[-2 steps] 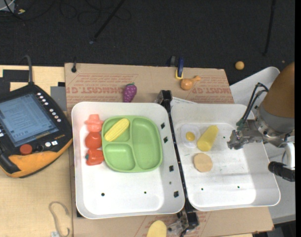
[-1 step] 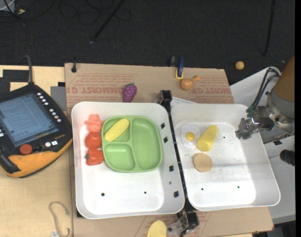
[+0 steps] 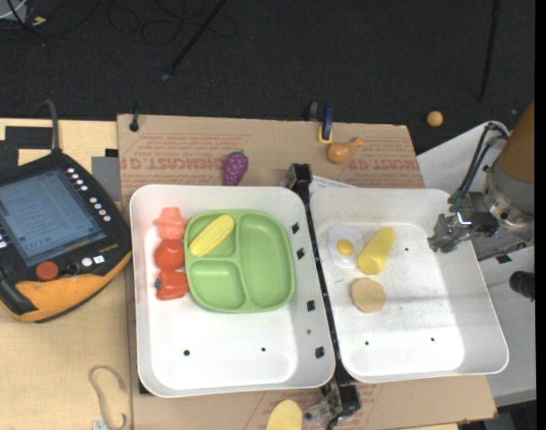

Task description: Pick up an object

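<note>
Right bin [image 3: 488,330]: yellow cylinder [image 3: 376,251], long axis tilted, upper end pointing up-right, lower end down-left; just left of it a fried egg [image 3: 345,248]; below it, near but apart, a tan round piece [image 3: 368,295]. Open floor across the bin's right half and front.

Gripper [image 3: 445,233]: at the right bin's upper right rim, well apart from the cylinder; jaws too dark and small to tell how they stand.

Left bin [image 3: 219,356]: green divided tray [image 3: 242,280] holding corn [image 3: 210,234] lying aslant; red pieces [image 3: 169,258] against the left wall; front strip bare.
</note>
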Robot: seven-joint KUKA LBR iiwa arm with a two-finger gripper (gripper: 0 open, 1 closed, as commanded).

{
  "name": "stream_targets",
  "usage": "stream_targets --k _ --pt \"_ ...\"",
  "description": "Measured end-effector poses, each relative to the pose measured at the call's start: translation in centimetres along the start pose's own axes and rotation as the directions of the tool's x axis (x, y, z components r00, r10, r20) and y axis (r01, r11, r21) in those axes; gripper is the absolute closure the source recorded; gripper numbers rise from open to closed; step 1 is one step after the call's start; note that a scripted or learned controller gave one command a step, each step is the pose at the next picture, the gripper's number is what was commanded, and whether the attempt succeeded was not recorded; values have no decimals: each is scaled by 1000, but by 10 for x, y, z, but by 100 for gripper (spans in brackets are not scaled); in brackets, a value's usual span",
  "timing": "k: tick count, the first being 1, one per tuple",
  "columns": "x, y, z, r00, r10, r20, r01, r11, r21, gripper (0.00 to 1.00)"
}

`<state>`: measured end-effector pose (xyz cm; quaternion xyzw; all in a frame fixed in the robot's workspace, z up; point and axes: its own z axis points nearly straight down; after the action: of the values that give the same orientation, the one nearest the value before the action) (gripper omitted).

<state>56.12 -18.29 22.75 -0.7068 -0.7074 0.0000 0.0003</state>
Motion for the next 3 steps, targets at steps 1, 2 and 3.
stream_targets --k 1,2,3 --pt "51 13 -9 1000 -3 -1 3 1000 -1 100" --pt "104 23 -13 1000 -3 -2 3 1000 0 100" --pt "158 32 -7 1000 -2 -1 2 1000 1 100"
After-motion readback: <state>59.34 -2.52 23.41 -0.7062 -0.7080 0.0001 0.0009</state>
